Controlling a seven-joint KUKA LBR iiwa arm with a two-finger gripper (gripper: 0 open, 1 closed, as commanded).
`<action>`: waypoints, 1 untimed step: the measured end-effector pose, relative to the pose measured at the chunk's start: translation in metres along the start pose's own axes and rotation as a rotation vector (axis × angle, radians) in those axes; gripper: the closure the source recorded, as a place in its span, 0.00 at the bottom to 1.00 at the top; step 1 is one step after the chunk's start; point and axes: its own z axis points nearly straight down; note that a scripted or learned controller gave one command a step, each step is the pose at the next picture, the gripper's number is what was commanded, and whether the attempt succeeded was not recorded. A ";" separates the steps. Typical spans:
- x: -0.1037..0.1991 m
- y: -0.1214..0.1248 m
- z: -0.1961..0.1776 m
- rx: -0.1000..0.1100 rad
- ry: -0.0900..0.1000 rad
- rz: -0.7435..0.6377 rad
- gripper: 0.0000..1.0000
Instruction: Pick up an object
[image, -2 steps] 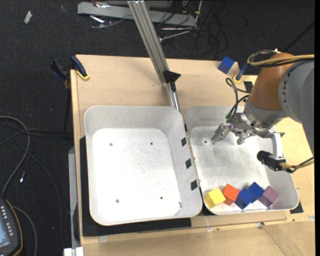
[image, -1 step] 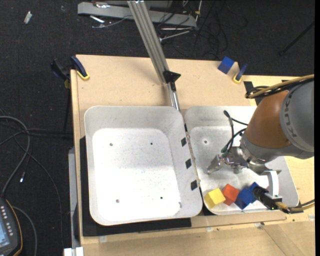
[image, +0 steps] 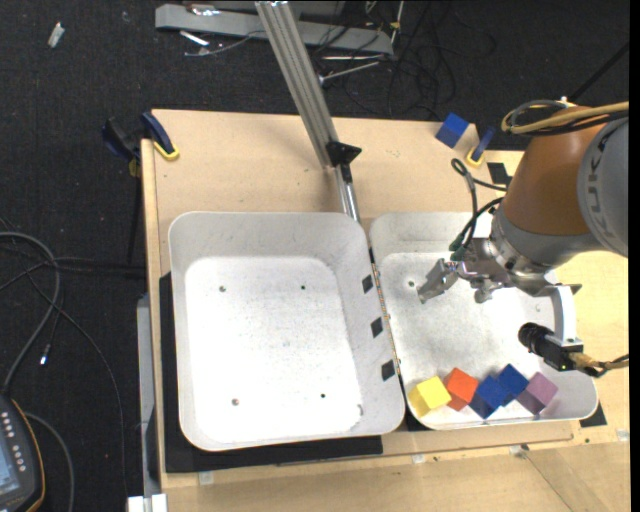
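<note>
Grey pincer spread, empty, hovering over upper part of right bin. Yellow block, orange block, blue block, purple block in row along bin's near wall, well toward camera from pincer. Orange block most directly below.

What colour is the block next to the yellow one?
Orange, seen in the camera view, touching the yellow block.
</note>
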 end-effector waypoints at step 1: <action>0.036 -0.055 0.005 0.014 0.003 0.002 0.00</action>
